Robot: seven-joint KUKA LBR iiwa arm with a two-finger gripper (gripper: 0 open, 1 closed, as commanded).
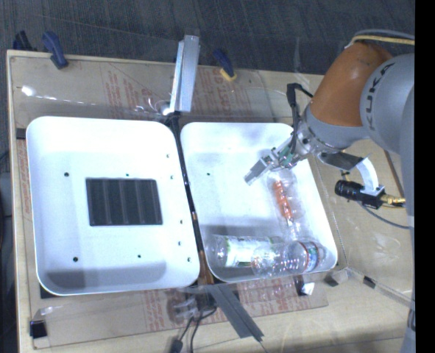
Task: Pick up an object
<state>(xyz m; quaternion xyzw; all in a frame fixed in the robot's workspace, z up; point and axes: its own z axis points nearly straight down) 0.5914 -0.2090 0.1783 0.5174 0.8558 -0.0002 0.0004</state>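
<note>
Slim clear bottle with orange contents (285,201) lies in the right bin (224,153), its top end just under the gripper (270,162); contact unclear. Gripper state: can't tell from this angle. Below it, along the bin's near wall, a larger clear bottle (265,254) on its side, touching the slim one's lower end; green-white label, text unreadable. Left of the gripper, the left bin (55,145) has a dark ribbed panel (124,201).
</note>
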